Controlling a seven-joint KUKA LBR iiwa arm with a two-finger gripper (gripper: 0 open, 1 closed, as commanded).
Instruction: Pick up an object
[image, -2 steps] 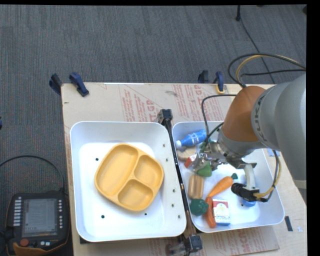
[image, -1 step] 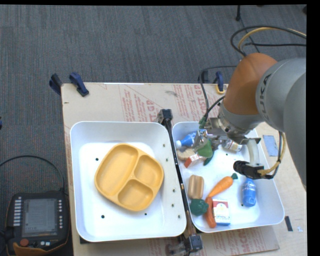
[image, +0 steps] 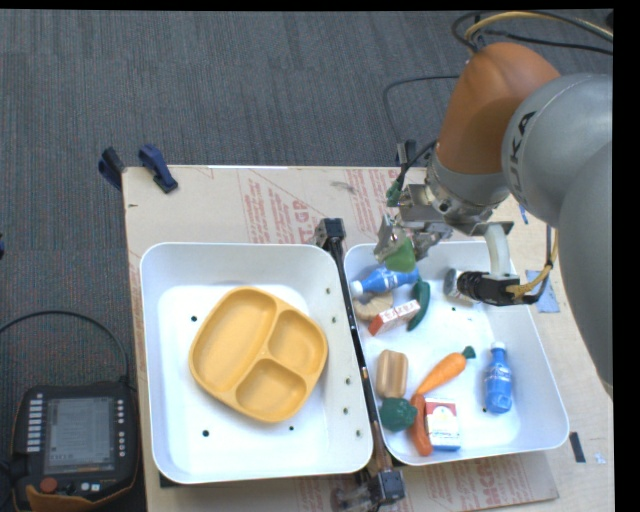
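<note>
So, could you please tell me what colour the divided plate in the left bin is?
The plate is yellow-orange, seen clearly in the camera view.

Plate (image: 258, 354) in left bin (image: 160, 290); carrot (image: 443, 371) in right bin (image: 540, 400).

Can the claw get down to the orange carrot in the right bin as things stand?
Probably yes. The carrot lies uncovered near the middle of the right bin, with bare floor along its upper side. The claw hangs over the bin's far left corner, above a blue bottle, with nothing between.
</note>
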